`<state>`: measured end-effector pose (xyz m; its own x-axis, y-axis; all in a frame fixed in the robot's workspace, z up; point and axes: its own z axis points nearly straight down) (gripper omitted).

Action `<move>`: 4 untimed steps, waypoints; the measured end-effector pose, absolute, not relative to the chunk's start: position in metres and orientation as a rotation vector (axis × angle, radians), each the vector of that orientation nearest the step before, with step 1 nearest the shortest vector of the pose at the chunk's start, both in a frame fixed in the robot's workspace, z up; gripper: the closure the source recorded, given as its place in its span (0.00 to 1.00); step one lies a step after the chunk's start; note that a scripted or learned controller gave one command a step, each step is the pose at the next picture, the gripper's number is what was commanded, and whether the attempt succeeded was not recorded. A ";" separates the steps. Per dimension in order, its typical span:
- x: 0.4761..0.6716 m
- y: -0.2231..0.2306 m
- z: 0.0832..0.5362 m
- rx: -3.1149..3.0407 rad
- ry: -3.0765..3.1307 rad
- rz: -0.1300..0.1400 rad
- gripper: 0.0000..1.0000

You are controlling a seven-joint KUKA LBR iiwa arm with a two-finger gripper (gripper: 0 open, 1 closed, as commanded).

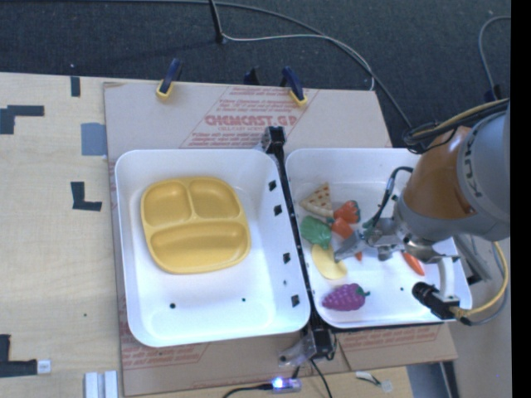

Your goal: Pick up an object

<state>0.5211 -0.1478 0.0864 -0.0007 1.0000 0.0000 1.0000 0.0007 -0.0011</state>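
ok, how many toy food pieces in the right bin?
6 visible: pizza slice, red piece, green piece, yellow piece, purple grapes, orange piece. The gripper may hide more.

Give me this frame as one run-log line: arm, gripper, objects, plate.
arm: over right white bin | gripper: low among toy foods, grasp unclear | nearby: purple plastic grapes | yellow divided plate: left bin
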 end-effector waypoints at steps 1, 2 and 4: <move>0.522 -0.148 0.098 -2.222 -2.223 0.000 1.00; 0.521 -0.139 0.145 -2.222 -2.224 -0.003 1.00; 0.513 -0.137 0.237 -2.222 -2.223 -0.002 1.00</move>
<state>0.5128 -0.1375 0.2365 -0.0005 1.0000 -0.0003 1.0000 0.0005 0.0024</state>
